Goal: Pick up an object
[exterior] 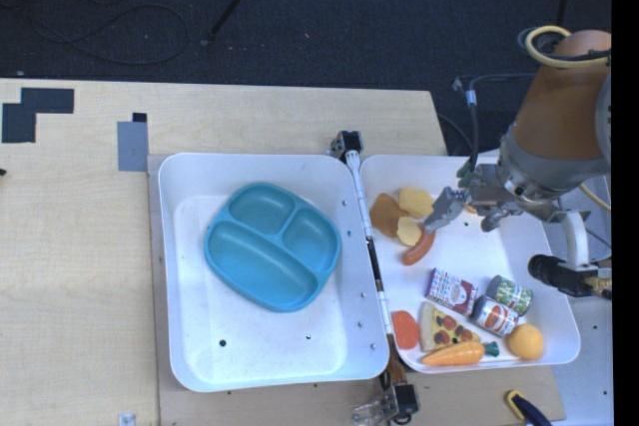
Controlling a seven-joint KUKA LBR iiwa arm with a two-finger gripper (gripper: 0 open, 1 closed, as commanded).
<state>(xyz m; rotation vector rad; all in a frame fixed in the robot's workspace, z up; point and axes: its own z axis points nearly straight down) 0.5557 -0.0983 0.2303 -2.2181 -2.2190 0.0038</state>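
The right white bin [559,354] holds several toy foods. A brown piece [384,213], two yellow pieces [414,202] and a red sausage [418,247] lie near its left wall. Toward the front are a red-and-white carton [451,290], two small cans [502,304], a pizza slice [437,324], a carrot [454,354], an orange [525,342] and a red slice [403,327]. My gripper [451,209] hangs low over the right bin, its tip just right of the yellow pieces and above the sausage. I see nothing held in it.
The left white bin [190,354] holds a blue divided plate [272,244]. A hinge rail [364,234] runs between the two bins. A black fitting [559,274] pokes in at the right bin's right rim. Beyond the bench is dark floor with cables.
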